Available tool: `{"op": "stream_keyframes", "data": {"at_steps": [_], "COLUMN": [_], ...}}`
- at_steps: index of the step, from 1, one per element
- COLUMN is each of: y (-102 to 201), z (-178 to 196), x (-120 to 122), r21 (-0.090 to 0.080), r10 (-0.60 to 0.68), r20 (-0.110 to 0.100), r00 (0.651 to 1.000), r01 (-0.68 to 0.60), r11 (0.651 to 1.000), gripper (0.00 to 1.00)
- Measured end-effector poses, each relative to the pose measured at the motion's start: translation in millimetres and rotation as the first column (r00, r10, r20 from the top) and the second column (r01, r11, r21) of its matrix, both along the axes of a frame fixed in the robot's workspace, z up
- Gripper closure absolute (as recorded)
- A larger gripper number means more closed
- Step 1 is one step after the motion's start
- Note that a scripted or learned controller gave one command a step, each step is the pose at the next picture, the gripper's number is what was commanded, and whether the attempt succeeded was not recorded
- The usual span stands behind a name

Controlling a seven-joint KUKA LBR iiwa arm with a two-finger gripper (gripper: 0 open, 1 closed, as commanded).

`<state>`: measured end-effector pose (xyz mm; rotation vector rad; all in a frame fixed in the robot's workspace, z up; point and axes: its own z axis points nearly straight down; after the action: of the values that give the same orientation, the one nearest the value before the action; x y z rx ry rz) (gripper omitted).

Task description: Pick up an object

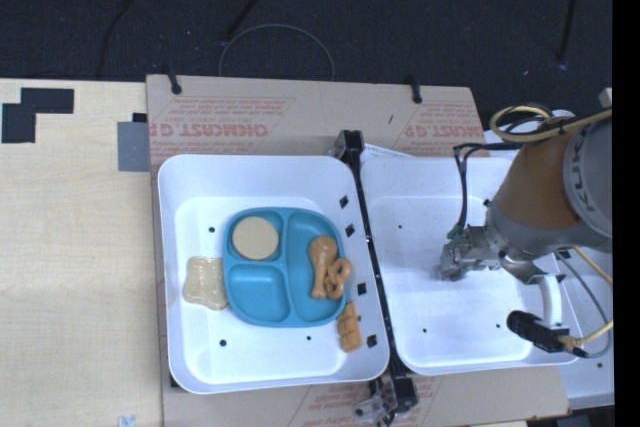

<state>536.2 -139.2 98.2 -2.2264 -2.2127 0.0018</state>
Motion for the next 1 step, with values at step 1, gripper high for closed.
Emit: {"op": "stream_keyframes", "data": {"at_steps": [1], "y": [3.0], "z": [61.7], "x": [1.4], "r21": [-0.001], "r10": [0.007], "r20": [0.003], "r00": [1.000], "r01": [-0.007], "r11": [1.000], "gripper": [1.00]}}
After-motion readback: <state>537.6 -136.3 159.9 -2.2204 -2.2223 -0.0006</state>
